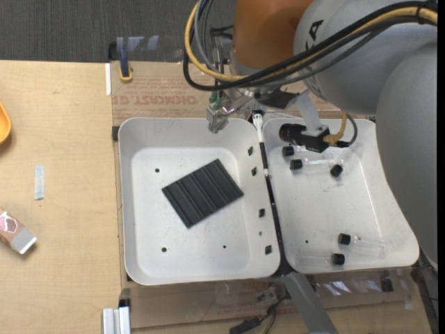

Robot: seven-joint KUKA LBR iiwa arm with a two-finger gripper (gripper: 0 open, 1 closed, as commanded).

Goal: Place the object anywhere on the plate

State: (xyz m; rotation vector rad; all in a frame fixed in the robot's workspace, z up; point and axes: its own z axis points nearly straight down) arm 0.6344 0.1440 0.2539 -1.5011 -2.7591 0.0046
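**A:** The pincer (218, 120) hung over the far rim of the left bin (128, 186), and whether it was open or closed could not be told. Cables and wrist hid that.

**B:** Nothing could be seen in it, either. The plate (202, 192), dark and ribbed, lay nearer the camera than the pincer and a touch to its left, flat on the bin floor, askew.

**A:** And the vials (316, 164), clear with black caps, were off to the pincer's right in the right bin (389, 207). One pair was close to it, and another pair (351, 241) was well away, near the front rim.

**B:** So the risks were plain enough. Those vials were thin, round and see-through. A grab could have closed on air, or squeezed one sideways and sent it rolling.

**A:** The divider between the bins sat just right of the pincer, too. A low carry could have clipped it and knocked the vial loose.

**B:** And on a ribbed plate a round vial might have rolled off the edge if dropped from any height.

**A:** Any writing?

**B:** The cardboard (167, 99) behind the pincer carried red print, upside down. It looked something like "CHEMCRST", though not surely. The arm (361, 40) showed a dark letter "A", the rest hidden.
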